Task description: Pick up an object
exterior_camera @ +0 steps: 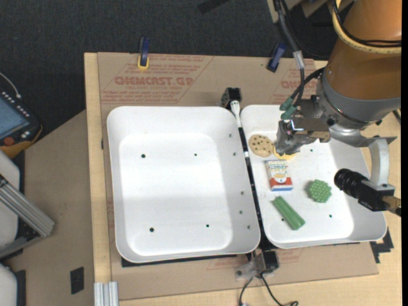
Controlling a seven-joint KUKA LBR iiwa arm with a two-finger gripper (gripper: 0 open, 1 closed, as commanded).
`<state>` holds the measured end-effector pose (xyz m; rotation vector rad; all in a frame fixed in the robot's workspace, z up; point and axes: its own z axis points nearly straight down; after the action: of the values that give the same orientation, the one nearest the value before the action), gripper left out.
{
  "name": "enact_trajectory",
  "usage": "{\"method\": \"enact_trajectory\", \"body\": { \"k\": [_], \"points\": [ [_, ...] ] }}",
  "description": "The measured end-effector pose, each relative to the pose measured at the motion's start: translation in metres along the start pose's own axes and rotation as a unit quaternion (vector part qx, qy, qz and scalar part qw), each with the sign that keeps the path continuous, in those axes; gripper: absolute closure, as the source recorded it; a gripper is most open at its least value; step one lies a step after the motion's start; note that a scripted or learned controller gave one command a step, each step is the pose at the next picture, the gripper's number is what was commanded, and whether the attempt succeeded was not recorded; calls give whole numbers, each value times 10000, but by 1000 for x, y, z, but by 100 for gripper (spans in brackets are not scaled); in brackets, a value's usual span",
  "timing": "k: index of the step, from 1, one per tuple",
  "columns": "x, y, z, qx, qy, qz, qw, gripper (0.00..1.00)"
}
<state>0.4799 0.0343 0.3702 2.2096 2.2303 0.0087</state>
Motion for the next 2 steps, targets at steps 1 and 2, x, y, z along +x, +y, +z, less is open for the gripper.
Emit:
{"method": "enact_trajectory", "body": {
  "k": [1,2],
  "points": [
    [-44,-1,23,43,-14,66,10000,100],
    [-101,-4,104,71,-18,84,9999,100]
  ]
}}
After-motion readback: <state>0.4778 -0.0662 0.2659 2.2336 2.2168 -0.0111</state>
